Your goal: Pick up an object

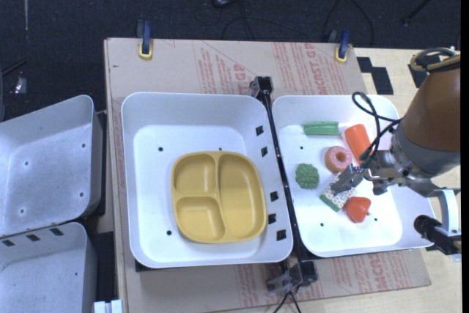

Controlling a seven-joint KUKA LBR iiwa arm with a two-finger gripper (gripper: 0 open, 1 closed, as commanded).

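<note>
The right bin holds several toy foods: a green stick at the back, an orange carrot, a pink donut, a green broccoli, a red piece and a small green and white piece. My gripper is low in this bin, between the donut and the red piece, right above the green and white piece. The arm reaches in from the right. Whether the gripper touches any piece is unclear.
The left bin holds a yellow divided plate. A black divider runs between the bins. Both bins rest on a cardboard sheet clamped at the back. Grey trays lie off to the left.
</note>
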